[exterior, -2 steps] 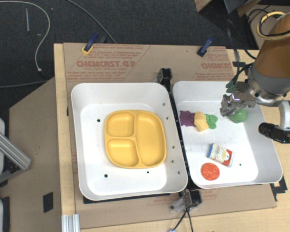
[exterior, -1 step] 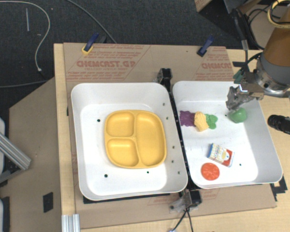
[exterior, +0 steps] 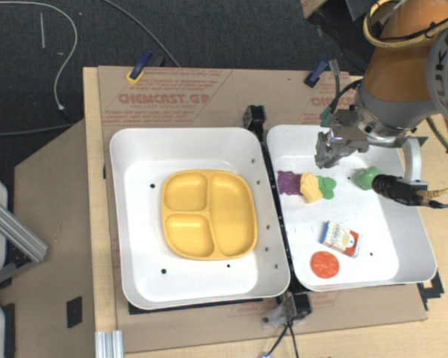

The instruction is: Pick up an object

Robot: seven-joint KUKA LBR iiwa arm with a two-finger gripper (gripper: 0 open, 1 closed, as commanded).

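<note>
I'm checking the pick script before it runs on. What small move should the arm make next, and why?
Probably lower the claw a little toward the yellow toy. The claw hangs over the right bin, just above the cluster of purple, yellow and green pieces, with nothing visibly between its tips.

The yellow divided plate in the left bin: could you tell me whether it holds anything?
Empty. The yellow divided plate lies flat in the left bin, and all three compartments show bare yellow.

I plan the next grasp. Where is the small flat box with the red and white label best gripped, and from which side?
Judging by its pose, grip the small flat box across its shorter width, from straight above. It lies flat and slanted, apart from the red round disc, so the fingers should fit on both long edges.
</note>
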